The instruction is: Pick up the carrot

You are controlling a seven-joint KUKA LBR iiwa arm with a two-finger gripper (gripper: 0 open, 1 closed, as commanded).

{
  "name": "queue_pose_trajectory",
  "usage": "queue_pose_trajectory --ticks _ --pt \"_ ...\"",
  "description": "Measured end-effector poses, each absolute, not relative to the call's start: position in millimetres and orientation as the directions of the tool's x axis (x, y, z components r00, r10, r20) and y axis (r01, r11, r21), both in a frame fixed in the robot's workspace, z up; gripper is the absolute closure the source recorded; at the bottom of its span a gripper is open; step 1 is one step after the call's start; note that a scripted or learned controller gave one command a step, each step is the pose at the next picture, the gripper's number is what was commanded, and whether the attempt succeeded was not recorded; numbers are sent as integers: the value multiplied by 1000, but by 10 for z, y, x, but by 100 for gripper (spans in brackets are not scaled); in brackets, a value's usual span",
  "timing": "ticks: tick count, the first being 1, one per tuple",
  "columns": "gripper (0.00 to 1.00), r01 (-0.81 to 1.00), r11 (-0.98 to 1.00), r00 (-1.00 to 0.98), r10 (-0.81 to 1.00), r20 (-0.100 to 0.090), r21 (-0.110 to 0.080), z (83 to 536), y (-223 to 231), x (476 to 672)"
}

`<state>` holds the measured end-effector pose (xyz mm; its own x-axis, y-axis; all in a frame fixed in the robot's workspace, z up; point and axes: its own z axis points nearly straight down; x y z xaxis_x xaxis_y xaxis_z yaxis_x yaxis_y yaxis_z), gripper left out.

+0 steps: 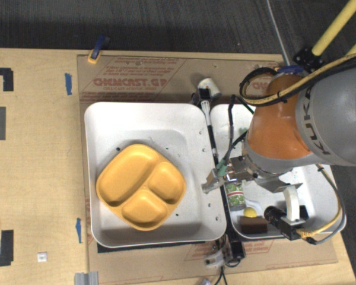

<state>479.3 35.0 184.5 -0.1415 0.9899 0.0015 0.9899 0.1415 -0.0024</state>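
Grey arm (pixel 320 123) over right bin (pixel 332 189), gripper (pixel 240 180) hidden

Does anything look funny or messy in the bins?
Nothing looks spilled or broken. The yellow divided tray sits crooked in the left bin, turned against its straight walls. Small items are crowded in the right bin's front corner under the arm.

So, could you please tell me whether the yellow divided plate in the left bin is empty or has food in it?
Empty: the yellow divided plate sits in the left bin, and all three of its compartments show bare yellow surface.
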Motion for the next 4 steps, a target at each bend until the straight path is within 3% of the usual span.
queue_pose_trajectory --ticks 1,2,3,4 --pt "0 947 321 -321 947 2 -3 1844 638 4789" --pt "0 973 231 -231 973 1 -1 1088 1217 5489" --pt "100 973 231 -231 973 0 -1 1184 1215 5490" --pt "100 999 -51 51 999 0 0 2383 1179 5320"
